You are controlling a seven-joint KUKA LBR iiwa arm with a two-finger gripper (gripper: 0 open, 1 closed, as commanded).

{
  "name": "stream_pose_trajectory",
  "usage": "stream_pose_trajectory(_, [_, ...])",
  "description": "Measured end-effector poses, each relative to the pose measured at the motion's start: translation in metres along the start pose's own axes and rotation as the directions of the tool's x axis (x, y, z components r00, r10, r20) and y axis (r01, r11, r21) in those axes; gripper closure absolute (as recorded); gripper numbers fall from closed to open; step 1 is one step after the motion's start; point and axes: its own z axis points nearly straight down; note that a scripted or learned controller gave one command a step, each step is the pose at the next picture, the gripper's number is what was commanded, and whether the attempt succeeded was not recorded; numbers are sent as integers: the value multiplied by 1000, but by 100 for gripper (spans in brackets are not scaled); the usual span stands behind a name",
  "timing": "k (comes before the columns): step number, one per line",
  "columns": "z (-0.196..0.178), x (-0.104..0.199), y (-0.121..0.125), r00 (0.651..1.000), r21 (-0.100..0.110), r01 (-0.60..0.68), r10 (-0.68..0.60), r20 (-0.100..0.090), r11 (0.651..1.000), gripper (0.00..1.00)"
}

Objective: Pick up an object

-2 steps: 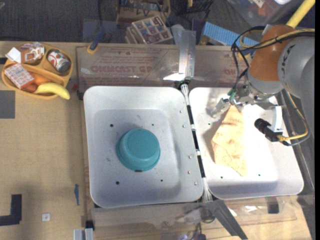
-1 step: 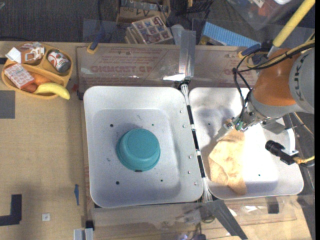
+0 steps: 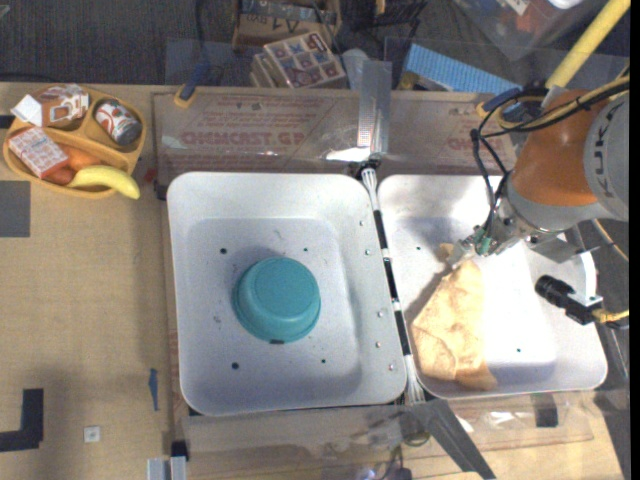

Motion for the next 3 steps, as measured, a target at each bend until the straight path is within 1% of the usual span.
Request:
stream_pose_trajectory(1, [-57, -25, 1, 999, 13, -39, 39, -9, 999, 100])
stream_pose_trajectory(2, [-57, -25, 1, 999, 13, -39, 40, -9, 999, 0])
stream_pose_trajectory(3, [15, -18, 25, 999, 9, 53, -53, -8, 999, 0])
